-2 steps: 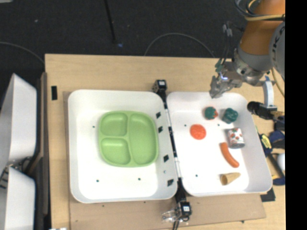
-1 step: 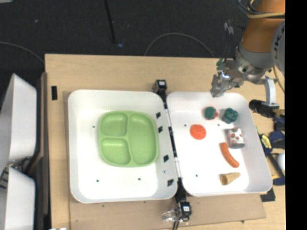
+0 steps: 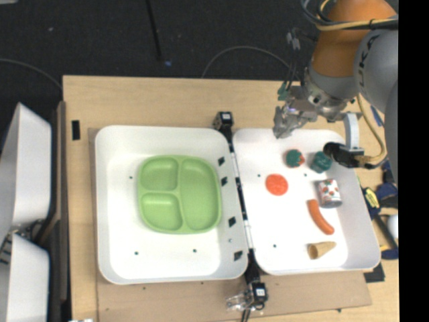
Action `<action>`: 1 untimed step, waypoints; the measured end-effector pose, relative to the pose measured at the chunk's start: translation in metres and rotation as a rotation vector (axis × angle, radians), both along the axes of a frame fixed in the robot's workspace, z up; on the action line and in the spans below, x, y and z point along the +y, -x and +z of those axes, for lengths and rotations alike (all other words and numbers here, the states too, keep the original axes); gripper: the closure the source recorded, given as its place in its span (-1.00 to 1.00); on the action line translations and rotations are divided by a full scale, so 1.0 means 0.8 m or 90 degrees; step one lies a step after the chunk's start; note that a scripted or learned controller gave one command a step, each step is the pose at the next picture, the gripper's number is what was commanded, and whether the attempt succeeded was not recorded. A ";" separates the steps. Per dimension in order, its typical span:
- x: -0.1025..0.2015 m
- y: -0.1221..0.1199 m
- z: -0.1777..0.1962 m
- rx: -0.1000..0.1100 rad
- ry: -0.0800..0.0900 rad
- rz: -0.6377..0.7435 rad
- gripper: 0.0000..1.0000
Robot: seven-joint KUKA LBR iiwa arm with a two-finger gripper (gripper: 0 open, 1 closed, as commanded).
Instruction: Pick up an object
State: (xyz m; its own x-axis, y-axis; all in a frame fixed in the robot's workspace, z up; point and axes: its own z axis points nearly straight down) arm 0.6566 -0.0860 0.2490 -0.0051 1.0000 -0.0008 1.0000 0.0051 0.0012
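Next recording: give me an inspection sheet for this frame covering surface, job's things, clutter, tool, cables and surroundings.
Surface: tan wooden bench bearing two shallow white bins side by side.
Job's things: right white bin holds an orange-red round disc, dark green round piece, teal piece, red-spotted white cube, orange carrot-shaped piece, tan cone.
Clutter: green divided plastic plate in the left white bin.
Tool: above the right bin's far edge; finger state unclear.
Cables: thin dark cables on the floor.
Surroundings: dark floor.
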 end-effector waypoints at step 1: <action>0.065 0.018 -0.014 0.001 -0.001 0.000 1.00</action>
State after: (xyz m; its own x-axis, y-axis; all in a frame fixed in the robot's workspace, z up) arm 0.6425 -0.0337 0.2377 -0.0058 1.0000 0.0001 1.0000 0.0058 0.0000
